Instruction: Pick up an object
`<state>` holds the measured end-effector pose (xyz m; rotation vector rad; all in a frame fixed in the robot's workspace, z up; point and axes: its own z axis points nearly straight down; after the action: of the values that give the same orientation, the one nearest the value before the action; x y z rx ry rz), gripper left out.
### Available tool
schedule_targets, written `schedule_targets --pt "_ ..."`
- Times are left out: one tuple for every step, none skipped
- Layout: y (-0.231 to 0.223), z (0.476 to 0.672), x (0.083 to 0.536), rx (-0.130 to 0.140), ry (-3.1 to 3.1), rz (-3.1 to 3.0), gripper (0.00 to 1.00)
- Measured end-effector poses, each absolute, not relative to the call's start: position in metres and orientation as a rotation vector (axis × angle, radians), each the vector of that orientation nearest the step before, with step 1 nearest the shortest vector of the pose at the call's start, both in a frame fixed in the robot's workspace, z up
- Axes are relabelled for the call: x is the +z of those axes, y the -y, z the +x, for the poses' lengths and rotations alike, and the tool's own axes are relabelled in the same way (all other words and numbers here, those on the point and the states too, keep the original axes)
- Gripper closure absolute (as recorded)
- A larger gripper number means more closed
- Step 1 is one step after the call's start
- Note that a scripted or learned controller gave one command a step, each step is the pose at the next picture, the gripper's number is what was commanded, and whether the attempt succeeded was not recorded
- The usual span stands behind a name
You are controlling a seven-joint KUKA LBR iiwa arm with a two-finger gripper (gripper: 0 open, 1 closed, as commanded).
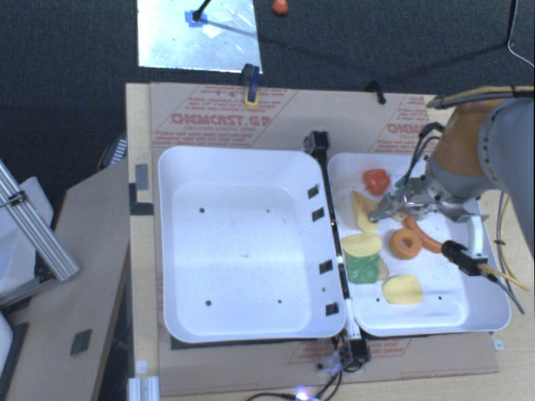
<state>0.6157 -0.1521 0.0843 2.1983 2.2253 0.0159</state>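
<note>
Toward the right bin's (485,316) front edge lies a pale yellow piece (402,289), with a yellow-and-green block (362,257) by its left wall and an orange ring (405,244) mid-bin. The gripper (386,208) hangs low over a yellow wedge (363,209) near the back-left corner, beside a red piece (376,179); its spread I cannot tell. Crowded toys risk a glancing grasp that nudges the wedge aside.

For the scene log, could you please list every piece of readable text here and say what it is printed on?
"CHEMCAST GP": red print on the brown sheet under the bins, behind the left bin.
A second red print on the same sheet behind the right bin, partly hidden by the arm, is unreadable.
</note>
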Motion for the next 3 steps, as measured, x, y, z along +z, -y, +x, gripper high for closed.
schedule_targets --pt "0.156 0.609 0.095 0.005 -2.224 2.213 1.00" --pt "0.144 0.535 0.084 -0.002 -2.225 2.224 1.00" --pt "0.145 0.485 0.084 0.000 -2.222 2.222 1.00"
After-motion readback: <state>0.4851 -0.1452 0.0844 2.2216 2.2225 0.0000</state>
